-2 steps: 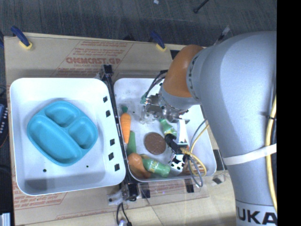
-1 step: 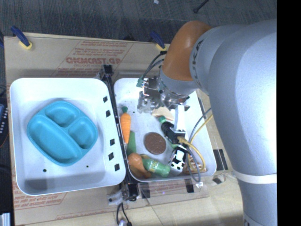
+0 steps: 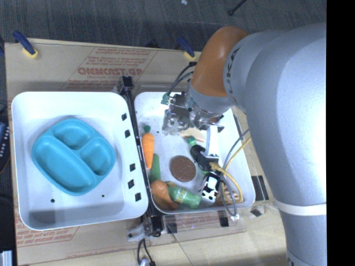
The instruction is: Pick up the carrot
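The carrot [image 3: 148, 149] is orange with a green top and lies lengthwise along the left wall of the right bin [image 3: 145, 107]. My gripper [image 3: 176, 122] hangs over the upper middle of that bin, a little up and to the right of the carrot and apart from it. Nothing shows between its fingers. The grey arm with its orange band covers the bin's upper right part.
A brown disc [image 3: 183, 168], a green bottle [image 3: 185, 197], an orange-brown rounded item [image 3: 161, 192], a black-and-white toy [image 3: 208, 187] and a dark green piece [image 3: 156, 167] share the right bin. The left bin [image 3: 28, 204] holds a blue divided plate [image 3: 73, 155]. Cables run along the right bin's right edge.
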You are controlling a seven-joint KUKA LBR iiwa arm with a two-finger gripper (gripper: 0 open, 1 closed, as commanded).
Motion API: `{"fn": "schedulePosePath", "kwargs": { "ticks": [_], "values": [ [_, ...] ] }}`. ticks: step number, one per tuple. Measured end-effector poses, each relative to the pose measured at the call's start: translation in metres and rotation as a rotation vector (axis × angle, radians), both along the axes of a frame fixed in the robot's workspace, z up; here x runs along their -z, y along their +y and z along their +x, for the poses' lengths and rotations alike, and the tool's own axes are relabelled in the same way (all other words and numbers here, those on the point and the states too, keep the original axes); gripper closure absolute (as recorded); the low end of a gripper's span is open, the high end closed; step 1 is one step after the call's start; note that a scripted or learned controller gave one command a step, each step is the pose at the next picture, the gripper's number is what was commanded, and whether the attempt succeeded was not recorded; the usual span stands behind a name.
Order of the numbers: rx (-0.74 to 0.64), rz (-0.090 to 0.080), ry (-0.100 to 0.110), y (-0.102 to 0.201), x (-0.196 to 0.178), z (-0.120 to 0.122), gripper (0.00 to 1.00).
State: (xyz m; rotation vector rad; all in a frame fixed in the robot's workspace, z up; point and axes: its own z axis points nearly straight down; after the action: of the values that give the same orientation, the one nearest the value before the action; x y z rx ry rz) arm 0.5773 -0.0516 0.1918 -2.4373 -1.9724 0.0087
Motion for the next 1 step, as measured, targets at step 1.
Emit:
{"fn": "schedulePosePath", "kwargs": {
  "ticks": [1],
  "values": [
    [0.008, -0.003, 0.001, -0.0402, 0.1015, 0.0031, 0.0]
  ]
}}
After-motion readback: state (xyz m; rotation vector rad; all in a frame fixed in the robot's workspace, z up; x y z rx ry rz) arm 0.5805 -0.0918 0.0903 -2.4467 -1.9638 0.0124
